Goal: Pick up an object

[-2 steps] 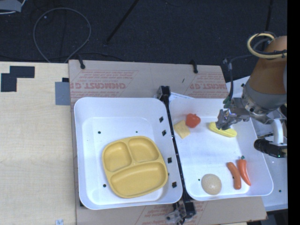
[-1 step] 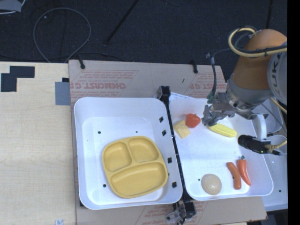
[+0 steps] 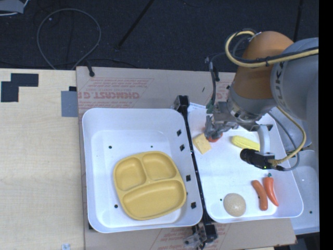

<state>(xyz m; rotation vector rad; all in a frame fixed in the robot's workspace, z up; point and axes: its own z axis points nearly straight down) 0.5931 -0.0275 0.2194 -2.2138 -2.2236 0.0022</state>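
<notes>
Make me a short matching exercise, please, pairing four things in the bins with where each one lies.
Things:
1. tray
2. egg
3. corn
4. cheese

Places:
A. near front edge of right bin
B. left bin
C. right bin, beside the divider
D. right bin, just right of the gripper

Pairs: 1-B, 2-A, 3-D, 4-C

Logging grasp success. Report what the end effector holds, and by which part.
Cannot be told. The end effector sits over a small red object beside the yellow block, but any grip on it is hidden.
</notes>
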